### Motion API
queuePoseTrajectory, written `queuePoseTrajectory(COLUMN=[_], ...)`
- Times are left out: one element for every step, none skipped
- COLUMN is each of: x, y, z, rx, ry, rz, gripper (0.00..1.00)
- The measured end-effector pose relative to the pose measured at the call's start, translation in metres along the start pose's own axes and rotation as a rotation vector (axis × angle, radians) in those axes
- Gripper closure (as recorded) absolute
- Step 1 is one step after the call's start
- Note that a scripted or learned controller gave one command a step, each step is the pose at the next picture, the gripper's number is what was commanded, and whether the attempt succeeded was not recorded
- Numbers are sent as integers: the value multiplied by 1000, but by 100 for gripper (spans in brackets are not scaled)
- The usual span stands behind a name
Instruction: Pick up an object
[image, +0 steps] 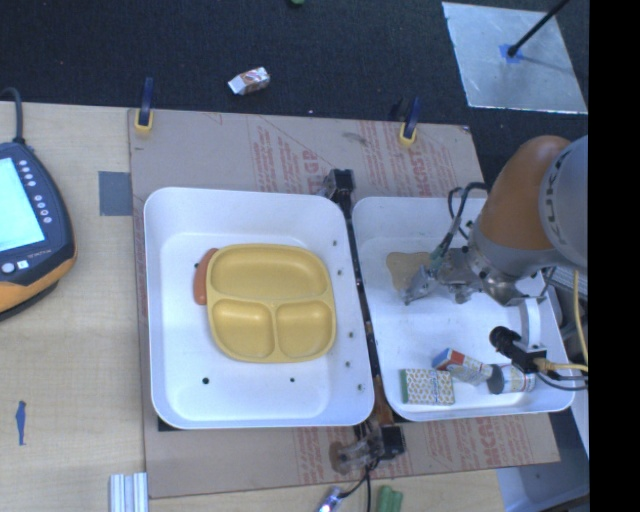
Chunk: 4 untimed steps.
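Observation:
My gripper (418, 287) hangs low over the upper left part of the right bin (455, 215), reaching in from the right under the grey arm with its orange band (522, 195). Its tip sits at the lower edge of a flat tan object (402, 264) on the bin floor; whether it touches it I cannot tell. Near the bin's front wall lies a small tube with a red and blue end (472, 367). Just left of the tube is a green patterned block (428, 387). Nothing is visibly held.
The left bin (175, 300) holds a yellow divided plate (270, 300) with an orange-red object (201, 278) tucked against its left edge. A black cable piece (507, 345) hangs by the arm. A teach pendant (25, 235) lies at the far left.

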<state>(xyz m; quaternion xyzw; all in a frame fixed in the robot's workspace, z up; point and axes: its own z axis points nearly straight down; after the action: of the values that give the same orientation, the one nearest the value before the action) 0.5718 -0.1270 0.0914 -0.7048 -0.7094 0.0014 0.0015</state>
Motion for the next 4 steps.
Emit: queuePoseTrajectory(x=[-86,-3,33,30], y=[72,21,20,82], z=[-1,0,0,-1], rx=[-3,0,2,-3], ry=[0,1,0,1], rz=[5,0,0,4], gripper=[0,0,0,0])
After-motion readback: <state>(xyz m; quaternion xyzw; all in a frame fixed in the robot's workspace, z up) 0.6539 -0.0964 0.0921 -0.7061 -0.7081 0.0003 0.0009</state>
